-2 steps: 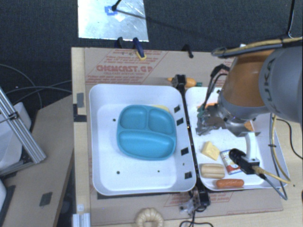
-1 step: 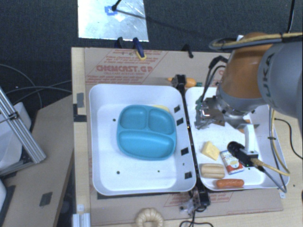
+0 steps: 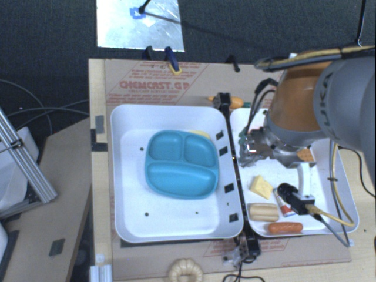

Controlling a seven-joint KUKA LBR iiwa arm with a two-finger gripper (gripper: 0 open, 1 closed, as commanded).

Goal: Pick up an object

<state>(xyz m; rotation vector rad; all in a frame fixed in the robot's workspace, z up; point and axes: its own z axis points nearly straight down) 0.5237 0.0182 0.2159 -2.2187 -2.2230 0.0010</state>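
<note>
Worktop's right white bin [image 3: 346, 187]: hand [image 3: 254, 148] low over yellow cheese wedge [image 3: 261, 187], likely lining up a pick; grip state unclear.

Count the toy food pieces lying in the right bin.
3 visible: yellow plastic cheese wedge, tan bread roll below it, red sausage at the near edge. The grey arm may hide more.

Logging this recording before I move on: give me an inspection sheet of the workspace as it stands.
Surface: bench bearing two white bins, left bin and right bin.
Job's things: cheese wedge, bread roll, sausage in the right bin.
Clutter: blue divided plate in the left bin.
Grippers: gripper low over the right bin, fingers unclear.
Cables: yellow cable across the right bin.
Surroundings: dark carpet, foil sheet.
</note>
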